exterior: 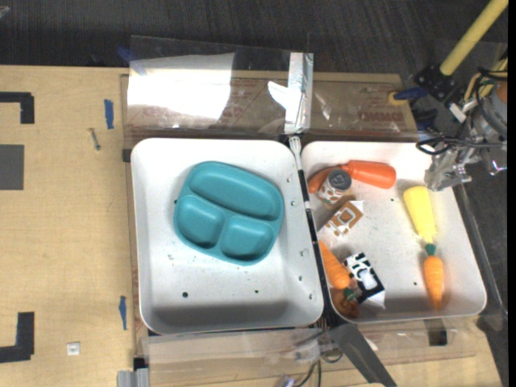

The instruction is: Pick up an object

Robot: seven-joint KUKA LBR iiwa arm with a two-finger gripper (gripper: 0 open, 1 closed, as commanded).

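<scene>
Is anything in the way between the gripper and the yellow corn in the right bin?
Nothing visible. The gripper sits at the right bin's upper right rim, and only bare bin floor lies between it and the corn.

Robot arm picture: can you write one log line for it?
gripper: over right bin's far edge | holding: nothing seen | corn: lying in bin
</scene>
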